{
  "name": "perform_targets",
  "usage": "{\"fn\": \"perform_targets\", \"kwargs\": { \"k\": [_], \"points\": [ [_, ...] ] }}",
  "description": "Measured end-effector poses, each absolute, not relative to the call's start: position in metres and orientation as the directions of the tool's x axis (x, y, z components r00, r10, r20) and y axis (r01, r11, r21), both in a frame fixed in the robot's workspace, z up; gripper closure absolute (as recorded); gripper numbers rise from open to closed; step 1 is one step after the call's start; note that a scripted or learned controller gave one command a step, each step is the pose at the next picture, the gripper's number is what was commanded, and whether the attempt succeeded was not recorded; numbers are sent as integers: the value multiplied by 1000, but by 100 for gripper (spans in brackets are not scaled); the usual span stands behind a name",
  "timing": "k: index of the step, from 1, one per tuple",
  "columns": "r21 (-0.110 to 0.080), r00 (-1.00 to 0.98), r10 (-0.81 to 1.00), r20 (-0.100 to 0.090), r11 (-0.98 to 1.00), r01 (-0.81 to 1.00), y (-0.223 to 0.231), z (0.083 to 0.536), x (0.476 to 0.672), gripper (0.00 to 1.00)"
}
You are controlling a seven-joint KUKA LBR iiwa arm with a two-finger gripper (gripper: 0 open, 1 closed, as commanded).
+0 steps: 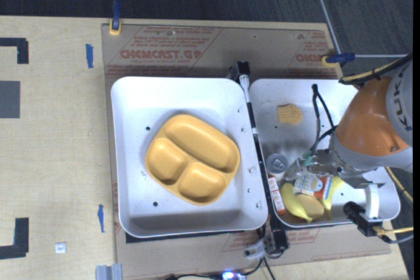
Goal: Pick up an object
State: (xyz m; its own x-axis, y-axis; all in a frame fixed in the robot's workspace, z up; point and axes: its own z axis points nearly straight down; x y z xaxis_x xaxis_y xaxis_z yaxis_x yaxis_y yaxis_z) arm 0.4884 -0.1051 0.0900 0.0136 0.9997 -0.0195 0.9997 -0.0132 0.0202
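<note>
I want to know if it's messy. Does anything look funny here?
A bit. The yellow tray sits crooked in the left bin. In the right bin, a banana and packets are heaped in one corner under the gripper.

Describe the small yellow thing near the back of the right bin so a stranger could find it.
Look in the right bin, toward its far wall. The waffle-textured yellow piece lies alone there, apart from the banana and clutter at the near end.
</note>
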Motion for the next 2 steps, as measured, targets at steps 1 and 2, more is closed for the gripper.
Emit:
{"fn": "perform_targets", "kwargs": {
  "k": [1,2],
  "points": [
    [17,7,1000,-10,-7,1000,-100,98,489,100],
    [6,-1,1000,-1,1,1000,-92,87,552,100]
  ]
}}
